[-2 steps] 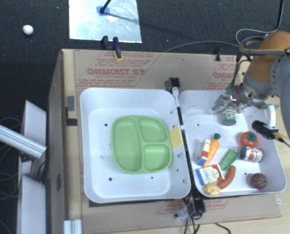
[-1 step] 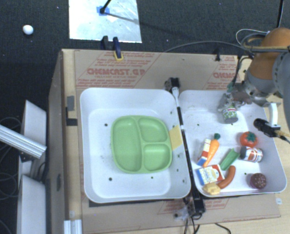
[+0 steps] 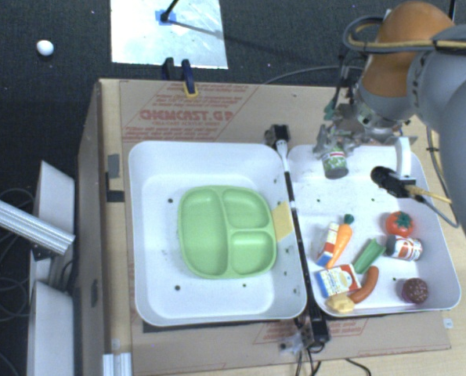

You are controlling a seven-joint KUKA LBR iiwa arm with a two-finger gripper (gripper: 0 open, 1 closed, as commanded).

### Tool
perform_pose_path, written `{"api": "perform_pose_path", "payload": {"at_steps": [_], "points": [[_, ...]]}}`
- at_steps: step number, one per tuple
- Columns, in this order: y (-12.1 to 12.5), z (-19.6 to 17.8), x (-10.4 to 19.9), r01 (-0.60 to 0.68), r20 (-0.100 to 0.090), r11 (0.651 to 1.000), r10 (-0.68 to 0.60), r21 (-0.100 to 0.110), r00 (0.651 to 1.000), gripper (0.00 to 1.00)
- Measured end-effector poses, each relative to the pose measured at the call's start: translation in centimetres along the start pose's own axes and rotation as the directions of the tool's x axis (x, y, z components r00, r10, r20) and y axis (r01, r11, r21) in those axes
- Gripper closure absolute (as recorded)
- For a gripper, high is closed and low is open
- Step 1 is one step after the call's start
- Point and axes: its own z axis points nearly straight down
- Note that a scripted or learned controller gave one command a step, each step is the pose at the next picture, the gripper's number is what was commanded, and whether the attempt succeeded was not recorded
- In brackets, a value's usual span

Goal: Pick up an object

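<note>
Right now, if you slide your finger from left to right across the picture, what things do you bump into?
Green divided plate → yellow sponge → carrot → green toy → tomato → dark red ball.

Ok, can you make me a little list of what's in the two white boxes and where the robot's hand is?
left bin: a green tray with three sections, nothing in the sections
between the bins: a small yellow piece at the tray's right edge
right bin: toy carrot, tomato, green vegetable, sausage, dark red round thing, small can, little carton
hand: over the far end of the right bin, at a small green-labelled jar
holding it: cannot tell
</note>
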Motion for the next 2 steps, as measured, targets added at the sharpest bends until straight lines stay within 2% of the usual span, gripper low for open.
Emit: {"api": "perform_pose_path", "payload": {"at_steps": [1, 2], "points": [[-6.5, -4.3, 6.7, -0.001, 0.000, 1.000, 0.001, 0.003, 1.000, 1.00], [-7.6, -6.6, 12.4, -0.001, 0.000, 1.000, 0.001, 0.004, 1.000, 1.00]]}}
